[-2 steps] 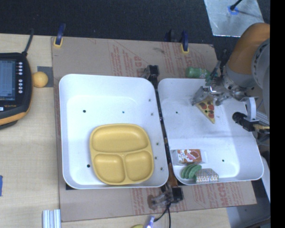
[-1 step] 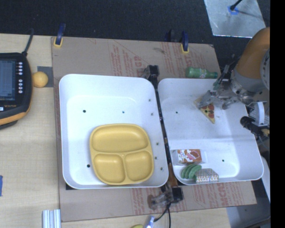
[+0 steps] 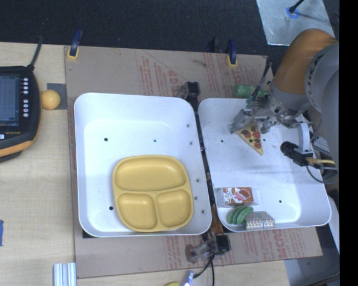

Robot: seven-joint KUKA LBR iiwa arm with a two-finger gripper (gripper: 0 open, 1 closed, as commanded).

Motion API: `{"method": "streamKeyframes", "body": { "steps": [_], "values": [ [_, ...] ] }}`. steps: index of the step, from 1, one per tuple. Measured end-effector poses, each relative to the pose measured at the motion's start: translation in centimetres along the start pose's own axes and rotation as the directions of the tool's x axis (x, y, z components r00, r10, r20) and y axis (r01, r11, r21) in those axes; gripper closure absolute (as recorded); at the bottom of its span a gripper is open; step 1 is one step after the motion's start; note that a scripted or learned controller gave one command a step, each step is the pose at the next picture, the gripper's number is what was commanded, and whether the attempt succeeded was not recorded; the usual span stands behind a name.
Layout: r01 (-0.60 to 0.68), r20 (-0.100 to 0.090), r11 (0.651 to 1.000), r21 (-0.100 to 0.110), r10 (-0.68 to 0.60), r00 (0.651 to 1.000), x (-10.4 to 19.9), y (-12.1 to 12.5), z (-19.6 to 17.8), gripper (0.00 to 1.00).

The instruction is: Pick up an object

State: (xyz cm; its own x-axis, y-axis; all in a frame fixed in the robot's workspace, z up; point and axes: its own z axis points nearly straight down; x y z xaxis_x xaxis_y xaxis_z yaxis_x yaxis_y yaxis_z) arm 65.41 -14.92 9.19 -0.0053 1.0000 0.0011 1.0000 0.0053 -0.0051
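At twelve o'clock in the right bin (image 3: 286,177), my gripper (image 3: 249,123) hovers over the pizza slice (image 3: 251,138), grip state unclear; it looks light, stiff, best pinched across its edges.

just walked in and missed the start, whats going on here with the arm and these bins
A grey arm reaches in from the right, its gripper low over the far end of the right bin, right at a toy pizza slice. Whether it has the slice can't be told from here. Some small items sit at that bin's near left corner. The left bin holds a yellow divided tray.
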Motion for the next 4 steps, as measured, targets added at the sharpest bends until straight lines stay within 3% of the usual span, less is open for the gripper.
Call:
{"method": "streamKeyframes", "body": {
  "steps": [1,2,3,4],
  "values": [
    [-0.004,0.001,1.0,-0.005,0.004,1.0,-4.9,0.2,-6.2,0.0],
    [-0.001,0.003,1.0,-0.007,0.001,1.0,-2.1,0.3,-0.3,0.0],
    [0.001,0.002,1.0,-0.001,-0.001,1.0,0.3,0.2,0.0,0.0],
    [-0.003,0.001,1.0,-0.005,0.003,1.0,-5.2,0.2,-9.0,0.0]
  ]
}}
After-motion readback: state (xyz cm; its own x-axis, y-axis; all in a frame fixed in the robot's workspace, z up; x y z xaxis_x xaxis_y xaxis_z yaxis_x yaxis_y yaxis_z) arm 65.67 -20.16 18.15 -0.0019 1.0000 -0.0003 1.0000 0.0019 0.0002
